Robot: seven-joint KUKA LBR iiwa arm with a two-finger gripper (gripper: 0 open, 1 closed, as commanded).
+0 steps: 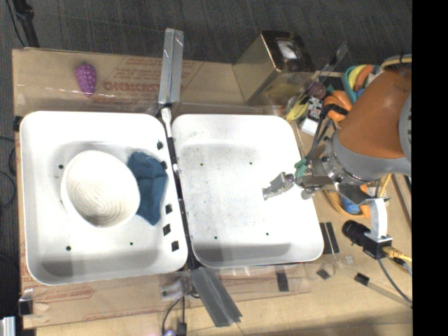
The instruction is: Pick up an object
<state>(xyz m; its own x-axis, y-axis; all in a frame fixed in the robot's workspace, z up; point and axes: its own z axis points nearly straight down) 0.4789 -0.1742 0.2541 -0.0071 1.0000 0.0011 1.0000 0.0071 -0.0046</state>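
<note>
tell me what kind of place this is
Probably a robotics lab's grasping test bench: two shallow white bins taped to cardboard, the KUKA arm reaching over one, loose cables beside it.

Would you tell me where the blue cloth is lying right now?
The blue cloth lies in the left bin, touching the white round object's right side, near the divider.

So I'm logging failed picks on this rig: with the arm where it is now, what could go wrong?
1. The hand hangs over the right bin, while the white round object and blue cloth lie in the left bin; closing here would likely catch nothing.
2. The cloth lies against the round object, so a grasp there may snag both or slip.
</note>
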